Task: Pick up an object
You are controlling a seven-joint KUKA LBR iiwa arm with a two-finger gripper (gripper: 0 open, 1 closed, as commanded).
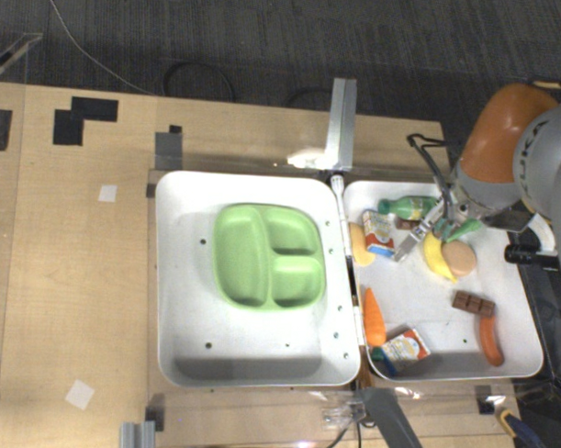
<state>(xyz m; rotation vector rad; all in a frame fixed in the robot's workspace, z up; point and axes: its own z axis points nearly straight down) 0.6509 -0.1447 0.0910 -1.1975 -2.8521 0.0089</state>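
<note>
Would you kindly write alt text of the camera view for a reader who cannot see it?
The grey arm's gripper reaches into the right bin among toy foods: a banana, carrot and sausage. The left bin holds a green divided tray.

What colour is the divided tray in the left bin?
Light green, seen in the camera view: the tray.

Light wooden bench [67, 284], dark grey carpet floor [223, 33], thin cable [89, 54] across it
</note>
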